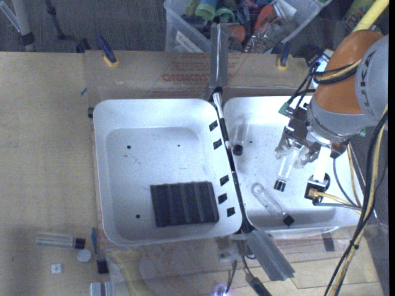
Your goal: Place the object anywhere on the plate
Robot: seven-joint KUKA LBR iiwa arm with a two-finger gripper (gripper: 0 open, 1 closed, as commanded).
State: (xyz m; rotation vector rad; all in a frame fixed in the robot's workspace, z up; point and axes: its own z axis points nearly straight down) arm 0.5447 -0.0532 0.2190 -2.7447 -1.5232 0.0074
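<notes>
A black ridged plate [184, 203] lies flat in the front part of the left bin [117, 122]. My gripper [295, 159] hangs over the middle of the right bin [259, 113], well to the right of the plate. It is shut on a clear tube [284, 172] with a black cap. The tube slants down and to the left from between the fingers, cap end lowest, above the bin floor.
Two more clear tubes with black caps lie in the right bin: one [237, 135] near the divider, one [270, 201] near the front. The divider [225, 159] carries black clips. A tube [54, 239] and small parts lie on the bench front left.
</notes>
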